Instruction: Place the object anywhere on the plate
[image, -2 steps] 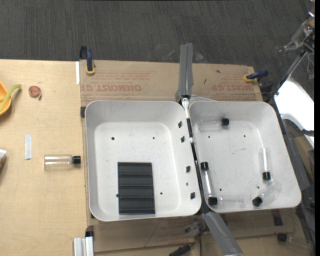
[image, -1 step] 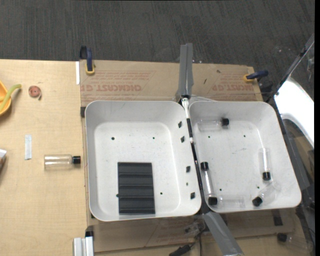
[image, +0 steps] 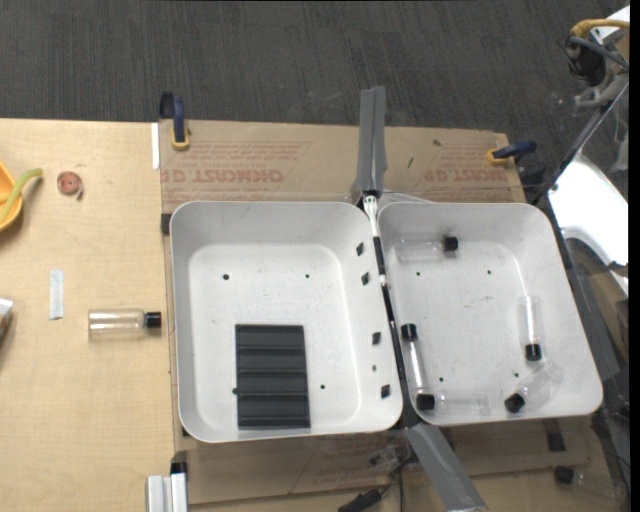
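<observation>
A black ribbed rectangular plate (image: 271, 377) is seen lying flat in the left white bin (image: 200, 300), close to its near wall, with its long axis running from far to near. The candidates for the object are gathered in the right white bin (image: 470, 290). These are clear plastic tubes with black caps: one short one near the far wall (image: 432, 245), one stretched along the left wall (image: 412, 365), one upright along the right side (image: 527, 318), and one tucked into the near right corner (image: 530, 392). Which tube is meant cannot be told.

The coming move turns on one relation: the plate lies to the left of every tube, across the divider where the two bins meet, so a leftward carry is judged to be needed. The tube along the left wall is nearest the plate but is pressed against the wall, so a grasp there looks awkward.

Whether the gripper is released or clenched cannot be told here, and nothing is seen grasped. The arm's pose cannot be read either. A similar clear bottle (image: 118, 321) is noted on the desk (image: 90, 420), well apart from both bins.
</observation>
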